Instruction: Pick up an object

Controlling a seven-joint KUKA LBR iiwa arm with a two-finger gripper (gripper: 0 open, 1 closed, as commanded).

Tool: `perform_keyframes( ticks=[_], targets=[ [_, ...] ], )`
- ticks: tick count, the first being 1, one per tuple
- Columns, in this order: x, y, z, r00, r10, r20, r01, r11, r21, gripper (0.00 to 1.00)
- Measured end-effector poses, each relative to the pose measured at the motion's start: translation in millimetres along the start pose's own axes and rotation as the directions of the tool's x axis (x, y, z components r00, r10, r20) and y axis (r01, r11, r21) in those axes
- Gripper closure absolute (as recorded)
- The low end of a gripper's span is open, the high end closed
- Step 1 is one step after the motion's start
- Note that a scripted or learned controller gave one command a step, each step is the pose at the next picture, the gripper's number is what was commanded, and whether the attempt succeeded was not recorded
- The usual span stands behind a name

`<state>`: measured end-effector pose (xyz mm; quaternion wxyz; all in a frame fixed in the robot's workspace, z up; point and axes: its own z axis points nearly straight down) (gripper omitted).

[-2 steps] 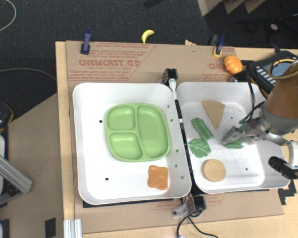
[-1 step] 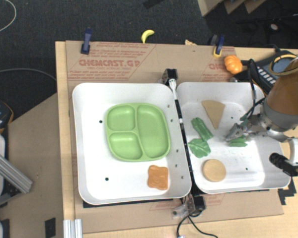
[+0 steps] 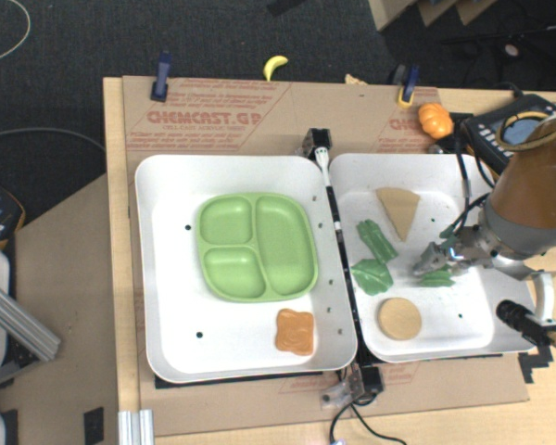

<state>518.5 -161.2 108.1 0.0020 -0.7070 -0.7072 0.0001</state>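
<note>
Camera view: pick not done, nothing lifted. The two-finger gripper (image 3: 433, 261) is down inside the right shallow white bin (image 3: 473, 336), tips at a small flat green piece (image 3: 435, 279) lying on the bin floor, likely the target. Can't tell if the tool is spread or pinching; tips are too blurred against the green. Other candidates in the same bin: a green leafy toy vegetable (image 3: 375, 256), tan wedge (image 3: 398, 210), round tan disc (image 3: 399, 319). Left: grasp, then lift clear.

one fixed camera high above the bench (image 3: 222, 109), slanting down over both bins (image 3: 167, 276).
</note>
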Motion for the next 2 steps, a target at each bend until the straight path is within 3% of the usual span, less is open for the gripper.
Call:
perform_keyframes(
  ticks=[1,2],
  targets=[
    [61.8,31.8,-112.4,1.000,-0.008,0.003,0.008,1.000,-0.018,1.00],
    [142.5,65.5,-74.4,1.000,-0.009,-0.001,0.009,1.000,-0.004,1.00]
  ],
)
